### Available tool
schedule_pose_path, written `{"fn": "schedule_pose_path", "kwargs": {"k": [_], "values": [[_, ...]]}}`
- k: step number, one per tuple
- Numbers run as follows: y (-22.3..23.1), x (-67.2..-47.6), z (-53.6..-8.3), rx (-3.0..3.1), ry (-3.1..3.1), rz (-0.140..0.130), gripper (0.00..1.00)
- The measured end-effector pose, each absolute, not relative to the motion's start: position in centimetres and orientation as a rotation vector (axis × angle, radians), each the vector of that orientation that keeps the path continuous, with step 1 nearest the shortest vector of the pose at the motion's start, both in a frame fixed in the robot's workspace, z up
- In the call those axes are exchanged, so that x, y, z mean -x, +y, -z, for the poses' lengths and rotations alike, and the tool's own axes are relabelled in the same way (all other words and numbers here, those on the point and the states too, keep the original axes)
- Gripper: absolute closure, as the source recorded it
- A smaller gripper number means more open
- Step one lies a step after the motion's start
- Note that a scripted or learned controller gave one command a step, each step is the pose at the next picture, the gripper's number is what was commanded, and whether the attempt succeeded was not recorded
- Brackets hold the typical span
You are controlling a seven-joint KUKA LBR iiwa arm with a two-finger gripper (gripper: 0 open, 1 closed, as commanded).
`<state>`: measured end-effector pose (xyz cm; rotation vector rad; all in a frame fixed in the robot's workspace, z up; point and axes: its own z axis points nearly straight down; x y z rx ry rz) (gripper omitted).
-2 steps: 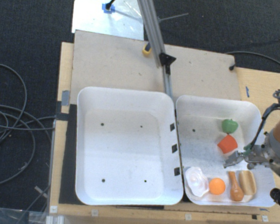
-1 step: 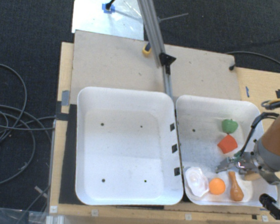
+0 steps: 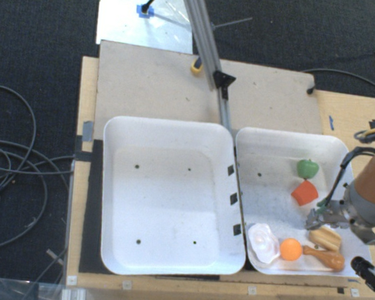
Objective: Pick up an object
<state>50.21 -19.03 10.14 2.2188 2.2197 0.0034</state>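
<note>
The arm reaches in from the right and its gripper (image 3: 320, 218) hangs low over the right-hand shallow white bin (image 3: 274, 148), right at the upper end of a tan wooden block (image 3: 325, 238). This looks like the approach or closing step of a pick, with nothing lifted yet. Whether the gripper is spread or pressed together cannot be told from here; the tips are a small dark blur against the bin floor.

The likeliest target is that tan block, which lies flat near the bin's lower right corner, its long axis running roughly left to right with a slight downward tilt to the right. Just below it lies a brown wooden club-shaped piece (image 3: 326, 258), long axis likewise left to right, its thin end touching or nearly touching an orange ball (image 3: 290, 249). A white crumpled plastic lump (image 3: 262, 241) sits left of the ball. A red block (image 3: 305, 192) and a green pepper-like toy (image 3: 307, 168) sit further up, apart from the gripper.

The next move probably calls for closing across the tan block's short width, then lifting straight up so as not to disturb the brown piece beside it.
</note>
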Motion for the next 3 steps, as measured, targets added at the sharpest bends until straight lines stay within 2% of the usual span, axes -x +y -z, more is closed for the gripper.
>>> {"fn": "schedule_pose_path", "kwargs": {"k": [1,2,3], "values": [[-19.0,-49.9,-16.4,-2.211,2.222,-0.005,1.00],[-19.3,-50.5,-20.9,-2.210,2.223,-0.005,1.00],[-19.3,-50.7,-22.8,-2.212,2.224,-0.003,1.00]]}}
